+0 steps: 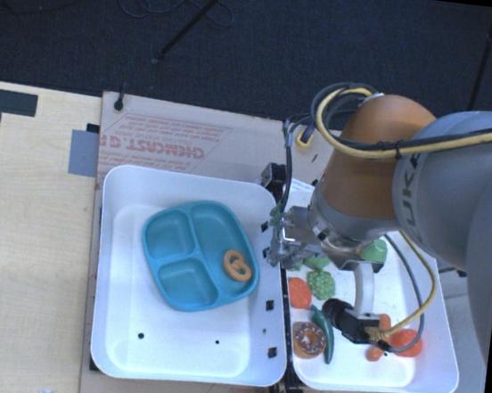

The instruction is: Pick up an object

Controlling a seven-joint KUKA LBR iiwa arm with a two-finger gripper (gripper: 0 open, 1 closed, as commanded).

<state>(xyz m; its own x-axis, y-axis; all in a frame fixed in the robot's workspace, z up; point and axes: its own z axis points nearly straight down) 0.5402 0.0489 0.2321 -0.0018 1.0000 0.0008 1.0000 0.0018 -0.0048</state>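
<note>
Doughnut (308, 339), brown with pale speckles, lies in right bin (425, 375).

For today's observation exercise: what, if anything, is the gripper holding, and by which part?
Cannot be told: the gripper hangs at the left edge of the right bin, no hold visible.

Bright, even light, seemingly from above; soft shadows, slight blur.
</note>
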